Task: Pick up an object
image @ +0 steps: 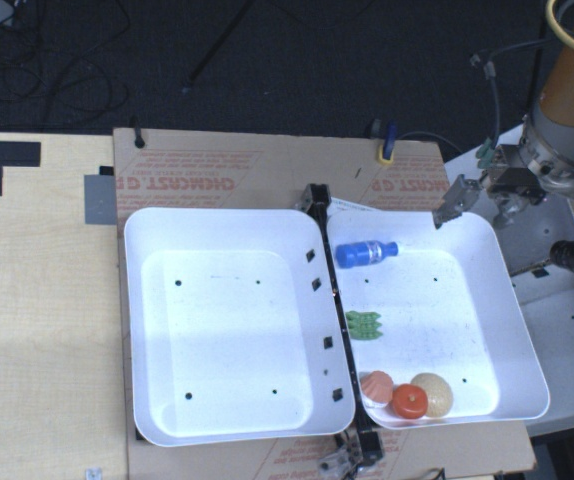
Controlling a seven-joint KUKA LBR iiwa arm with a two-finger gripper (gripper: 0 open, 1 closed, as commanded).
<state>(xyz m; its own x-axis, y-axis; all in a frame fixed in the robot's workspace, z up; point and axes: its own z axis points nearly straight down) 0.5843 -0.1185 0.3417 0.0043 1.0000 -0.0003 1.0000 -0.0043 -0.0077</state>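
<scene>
The right bin (487, 308) holds a blue bottle (365, 254) lying on its side near the far left corner. A small green piece (363, 325) lies by the divider. In the near corner a pink round item (376, 387), a red round one (409, 401) and a beige round one (434, 393) are clustered together. My gripper (479, 206) hangs above the bin's far right rim, open, with nothing between its fingers. It is well right of and above the bottle.
The left bin (227, 418) sits beside the right one, with a black divider strip (332, 298) between them. Both rest on a cardboard sheet (227, 168). Cables and a metal bracket (567, 258) lie at the right, by the arm.
</scene>
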